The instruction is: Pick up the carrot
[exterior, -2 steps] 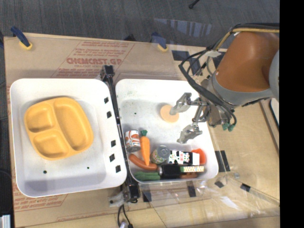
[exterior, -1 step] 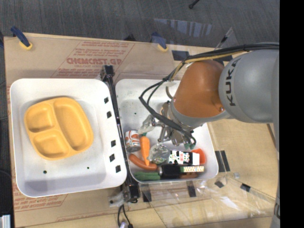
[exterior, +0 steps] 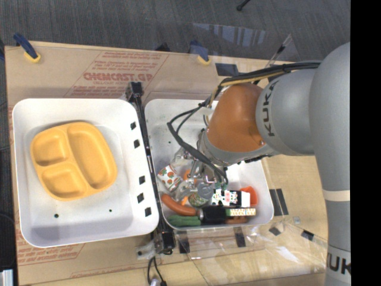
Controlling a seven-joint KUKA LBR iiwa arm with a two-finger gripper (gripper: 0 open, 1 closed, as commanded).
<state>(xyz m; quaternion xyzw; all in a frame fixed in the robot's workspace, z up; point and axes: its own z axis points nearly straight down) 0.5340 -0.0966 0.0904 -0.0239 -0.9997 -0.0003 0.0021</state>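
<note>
1 carrot [exterior: 178,205], 2 bins [exterior: 24,159], 1 pincer [exterior: 199,180]

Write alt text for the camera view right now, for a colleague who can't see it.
The gripper reaches down into the right bin, over a pile holding an orange carrot, a green vegetable and small packages. The left bin holds a yellow divided tray.

Even, bright overhead light washed the two shallow white plastic bins [exterior: 36,219]; shadows were soft, the picture slightly grainy.
</note>
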